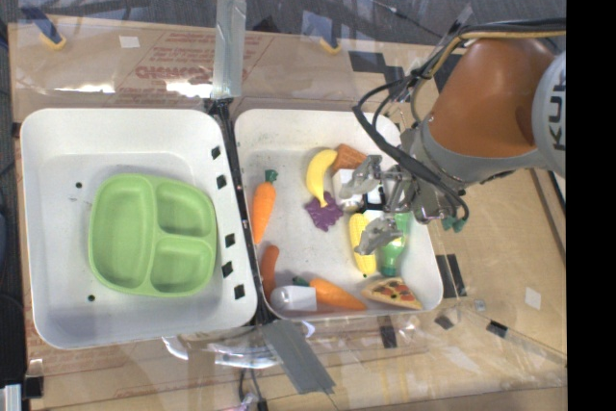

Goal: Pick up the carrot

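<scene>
An orange carrot (262,209) with a small green top lies at the left side of the right bin (289,125), pointing toward the front. A second, larger carrot (335,295) lies along that bin's front wall. My gripper (372,203) hangs over the right part of the bin, well to the right of the first carrot and apart from both. Its fingers (363,176) stand open, spread over a yellow toy (362,244) and a small black-and-white item (350,200). Nothing is gripped between them.
Around the gripper lie a banana (320,173), purple grapes (324,213), a green toy (393,253) and a pizza slice (393,292). A brown sausage (269,262) and white cylinder (292,299) sit near the front left. The left bin (58,135) holds a green divided plate (152,234).
</scene>
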`<action>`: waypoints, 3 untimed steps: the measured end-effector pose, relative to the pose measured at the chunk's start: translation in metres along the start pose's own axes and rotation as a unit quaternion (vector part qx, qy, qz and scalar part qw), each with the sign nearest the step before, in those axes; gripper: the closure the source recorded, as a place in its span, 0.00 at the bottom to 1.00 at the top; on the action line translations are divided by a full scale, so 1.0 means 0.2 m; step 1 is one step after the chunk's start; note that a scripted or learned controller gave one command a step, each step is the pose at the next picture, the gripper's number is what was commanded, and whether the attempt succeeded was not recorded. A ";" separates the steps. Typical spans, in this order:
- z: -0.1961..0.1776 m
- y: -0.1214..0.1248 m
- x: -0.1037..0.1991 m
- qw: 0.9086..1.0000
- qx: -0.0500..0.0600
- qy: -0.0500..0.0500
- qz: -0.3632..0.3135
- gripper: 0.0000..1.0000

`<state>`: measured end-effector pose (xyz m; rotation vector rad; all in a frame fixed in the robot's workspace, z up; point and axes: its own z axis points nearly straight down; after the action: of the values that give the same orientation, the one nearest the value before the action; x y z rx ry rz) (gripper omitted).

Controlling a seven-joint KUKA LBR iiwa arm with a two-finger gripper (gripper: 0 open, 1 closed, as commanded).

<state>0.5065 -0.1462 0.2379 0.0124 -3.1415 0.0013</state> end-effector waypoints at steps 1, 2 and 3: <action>0.60 0.19 0.05 1.000 0.003 -0.014 -0.011 0.00; 0.56 0.20 0.05 1.000 0.002 -0.010 -0.016 1.00; 0.22 0.50 -0.10 0.989 0.000 -0.002 -0.148 1.00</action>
<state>0.5263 -0.0458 0.1931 0.4792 -3.1096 0.0001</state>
